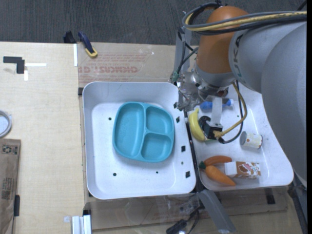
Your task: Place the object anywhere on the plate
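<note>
Banana (195,126) is taken to be the object meant, since it is the thing nearest under the gripper (191,106). It is seen lying in the right bin (273,155), close against the wall shared with the left bin (90,145), its curve running roughly top to bottom of the view. The upper end is partly covered by the gripper, which is held directly over it. Whether the gripper is open or closed cannot be told from this angle, and no thing can be made out in its hold. The banana is therefore judged to be resting on the bin floor rather than lifted.

The plate (131,130), a blue divided one, is set near the middle of the left bin with nothing on it, so the placing is judged not yet done. Only the shared wall lies between banana and plate, which should keep the carry short, though the wall must be cleared.

Further out in the right bin are found two carrots (217,175), a small carton (246,169) beside them, a white cup (251,140) and a small blue item (218,104) that cannot be identified. These are placed apart from the banana, so little crowding of a grasp is expected.
</note>
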Robot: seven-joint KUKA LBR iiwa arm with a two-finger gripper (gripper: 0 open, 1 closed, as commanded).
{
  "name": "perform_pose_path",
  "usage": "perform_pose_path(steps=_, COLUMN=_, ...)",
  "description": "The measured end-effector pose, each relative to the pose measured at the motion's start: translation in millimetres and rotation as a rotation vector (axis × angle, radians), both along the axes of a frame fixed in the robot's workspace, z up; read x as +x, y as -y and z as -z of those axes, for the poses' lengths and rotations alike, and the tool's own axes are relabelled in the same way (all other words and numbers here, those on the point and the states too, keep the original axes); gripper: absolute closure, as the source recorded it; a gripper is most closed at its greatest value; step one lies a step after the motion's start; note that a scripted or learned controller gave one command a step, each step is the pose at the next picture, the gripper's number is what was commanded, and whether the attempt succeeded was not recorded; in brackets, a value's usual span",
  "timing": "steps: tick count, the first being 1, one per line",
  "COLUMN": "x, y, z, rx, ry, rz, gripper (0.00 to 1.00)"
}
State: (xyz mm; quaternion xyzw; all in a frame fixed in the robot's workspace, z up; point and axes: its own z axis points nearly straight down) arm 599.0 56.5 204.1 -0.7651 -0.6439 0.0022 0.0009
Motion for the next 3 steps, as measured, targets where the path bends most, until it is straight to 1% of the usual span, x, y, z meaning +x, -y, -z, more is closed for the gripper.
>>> perform_pose_path(steps=1, x=-51, y=-68, z=-28, rx=0.000, ry=-0.001, rz=-0.027, gripper=1.00)
perform_pose_path(steps=2, x=-64, y=10, z=-130, rx=-0.002, ry=0.002, rz=0.071, gripper=1.00)
perform_pose_path(steps=3, x=-71, y=-50, z=-17, rx=0.001, ry=-0.002, rz=-0.479, gripper=1.00)
